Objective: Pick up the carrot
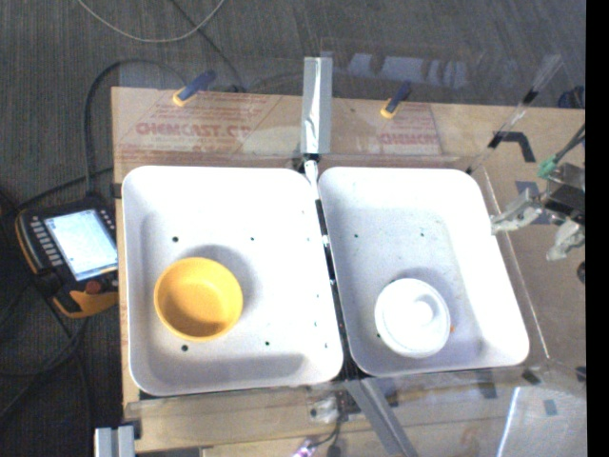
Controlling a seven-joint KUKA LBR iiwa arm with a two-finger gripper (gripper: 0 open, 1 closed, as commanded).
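— Grey carpet is seen around the bench; what is laid on it?

— A black cable (143, 27) is looped at the upper left of the frame, and a teach pendant (71, 246) with a lit screen is set at the left edge.

— And the bench itself?

— A pale wooden board (219, 127) with faded red print is clamped at the top by two yellow-and-blue clamps (195, 86). A metal post (317, 103) is fixed at the top centre, above the seam between the bins.

— What is held in the bins?

— A yellow bowl (198, 298) is placed in the left bin (276, 217). A white dish (412, 315) is placed low in the right bin (400, 208).

— Where is the carrot found?

— Only an orange speck, taken for the carrot (452, 328), is seen touching the dish's right rim; the rest is hidden.

— And the gripper?

— The gripper (535, 231) is held at the right edge of the frame, outside the right bin, well apart from the speck. Its pale fingers (507, 219) are spread, with nothing between them.
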